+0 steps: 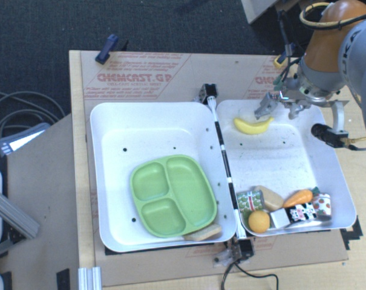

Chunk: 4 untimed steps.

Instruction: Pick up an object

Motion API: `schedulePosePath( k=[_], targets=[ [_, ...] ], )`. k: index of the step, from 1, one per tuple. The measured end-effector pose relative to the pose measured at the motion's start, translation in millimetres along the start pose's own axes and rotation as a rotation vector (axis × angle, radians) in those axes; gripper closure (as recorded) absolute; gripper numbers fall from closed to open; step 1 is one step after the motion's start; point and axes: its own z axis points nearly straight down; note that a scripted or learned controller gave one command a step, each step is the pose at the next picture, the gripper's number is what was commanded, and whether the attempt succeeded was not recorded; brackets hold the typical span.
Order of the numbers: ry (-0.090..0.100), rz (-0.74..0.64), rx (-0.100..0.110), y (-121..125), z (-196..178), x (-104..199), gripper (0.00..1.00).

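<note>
- Your grey arm with the orange band reaches in from the right, and its two-finger gripper (278, 106) hangs over the far end of the right-hand shallow white bin (319, 162).
- Its fingers are spread apart with nothing between them; one fingertip (262, 110) sits just above the banana.
- The curved yellow toy banana (253, 125) lies on the bin floor at the far-left corner of that right bin, just beside the gripper and well apart from the other pieces.
- Along the near edge of the same bin you have a cluster: an orange ball-shaped fruit (259, 221), an orange toy carrot (299, 197), a tan bread-like piece (270, 199) and small printed cartons (302, 212), all packed close together.
- The left-hand white bin (110, 162) holds a light green plastic tray with three compartments (172, 194), with a tan slab (202, 233) tucked at its near edge.
</note>
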Motion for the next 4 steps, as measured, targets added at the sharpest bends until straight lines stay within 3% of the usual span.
schedulePosePath(
  k=[1, 2, 3, 4],
  targets=[
    [0.003, -0.001, -0.009, 4, 56, 8, 0.0],
    [0.0, -0.002, -0.005, 2, 49, 8, 1.0],
    [-0.001, 0.0, -0.001, 0, -47, -49, 1.0],
    [0.0, 0.0, 0.001, 0, -46, -48, 0.0]
  ],
)
